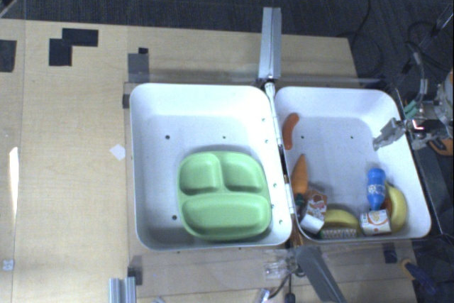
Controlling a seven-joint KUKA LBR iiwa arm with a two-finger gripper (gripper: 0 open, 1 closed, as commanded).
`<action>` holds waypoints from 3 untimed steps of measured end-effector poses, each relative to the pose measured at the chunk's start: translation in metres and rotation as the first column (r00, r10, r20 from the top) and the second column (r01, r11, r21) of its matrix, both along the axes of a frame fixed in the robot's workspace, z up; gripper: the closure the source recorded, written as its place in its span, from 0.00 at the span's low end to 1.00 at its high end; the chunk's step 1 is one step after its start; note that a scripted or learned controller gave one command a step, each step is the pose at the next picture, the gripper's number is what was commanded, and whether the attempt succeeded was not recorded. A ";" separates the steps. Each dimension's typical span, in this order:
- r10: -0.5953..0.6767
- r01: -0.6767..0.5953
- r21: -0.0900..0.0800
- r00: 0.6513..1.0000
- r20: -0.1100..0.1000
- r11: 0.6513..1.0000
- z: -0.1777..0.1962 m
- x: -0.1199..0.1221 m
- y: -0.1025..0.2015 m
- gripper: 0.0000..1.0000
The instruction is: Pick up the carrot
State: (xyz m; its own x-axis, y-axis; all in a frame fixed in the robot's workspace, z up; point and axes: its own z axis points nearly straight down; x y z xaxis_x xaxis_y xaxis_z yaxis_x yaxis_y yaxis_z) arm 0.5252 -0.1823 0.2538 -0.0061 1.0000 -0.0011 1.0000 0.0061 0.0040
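Finding the carrot (300,175) lying in the right-hand bin (333,97) as the camera sees it, close against that bin's left wall, narrow end pointing toward the far side. Noting a reddish sausage (290,130) just beyond it along the same wall, apart from it, and similar enough in colour to be mistaken for it. Noting a small tub (312,214) crowding the carrot's near end, possibly touching, with a banana (340,218) beside that along the near wall. Seeing a blue bottle (376,186), a small carton (374,222) and a second banana (398,206) bunched in the near right corner, well apart from the carrot. Seeing a green divided plate (223,194) sitting in the other bin (191,99) on the same surface (64,152).

Placing the end effector (387,134) over the right wall of the carrot's bin, carrying nothing, well apart from the carrot; unable to tell whether parted or clenched.

Judging the step as the approach, with no grasp begun yet. Calling next for travelling across the bin toward its left wall, lining up across the carrot's middle, and descending while avoiding wall, sausage and tub.
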 end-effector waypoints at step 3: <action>0.360 -0.360 -0.007 0.933 0.005 0.933 -0.165 0.085 -0.024 1.00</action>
